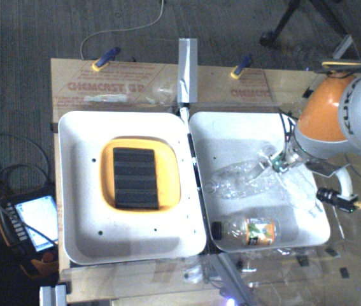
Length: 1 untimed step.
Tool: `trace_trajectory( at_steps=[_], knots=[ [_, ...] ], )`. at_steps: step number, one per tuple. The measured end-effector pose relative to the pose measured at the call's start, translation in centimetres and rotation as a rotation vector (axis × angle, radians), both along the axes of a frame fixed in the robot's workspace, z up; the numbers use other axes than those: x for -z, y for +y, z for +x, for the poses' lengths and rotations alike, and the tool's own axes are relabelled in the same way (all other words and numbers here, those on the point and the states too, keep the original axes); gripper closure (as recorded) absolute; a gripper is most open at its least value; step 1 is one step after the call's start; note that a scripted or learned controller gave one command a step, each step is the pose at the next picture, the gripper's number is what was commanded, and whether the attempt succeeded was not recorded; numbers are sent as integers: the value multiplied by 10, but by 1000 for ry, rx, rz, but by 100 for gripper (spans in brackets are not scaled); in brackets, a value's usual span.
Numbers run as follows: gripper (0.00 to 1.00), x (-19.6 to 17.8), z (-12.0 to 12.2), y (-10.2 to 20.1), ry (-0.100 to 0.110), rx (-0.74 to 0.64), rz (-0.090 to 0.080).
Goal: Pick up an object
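Observation:
My gripper (277, 162) reaches into the right bin (231, 129) from the right, low over its middle right. It sits at the right end of a crumpled clear plastic bottle (244, 178) that lies across the bin floor. Whether it touches the bottle is unclear. A second clear bottle with an orange label (247, 231) and a black cap lies on its side by the bin's front wall. In the left bin (78, 171), a yellow tray (170, 177) holds a black ribbed block (135, 177).
The grey arm with its orange band (323, 116) hangs over the right bin's right rim. A metal post (186, 69) stands behind the wall between the bins. Two clamps with yellow jaws (106, 58) hold the board at the back. Cables and a device lie on the floor at left.

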State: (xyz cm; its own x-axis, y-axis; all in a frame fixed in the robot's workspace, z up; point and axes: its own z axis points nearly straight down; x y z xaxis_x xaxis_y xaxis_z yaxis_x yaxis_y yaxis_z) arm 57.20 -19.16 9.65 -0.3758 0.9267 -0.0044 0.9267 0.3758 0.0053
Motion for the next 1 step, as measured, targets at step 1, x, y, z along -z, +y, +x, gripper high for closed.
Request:
trace_trajectory(
  at_steps=[1],
  knots=[
    [100, -9, 0, 1, 0, -1, 2]
  ],
)
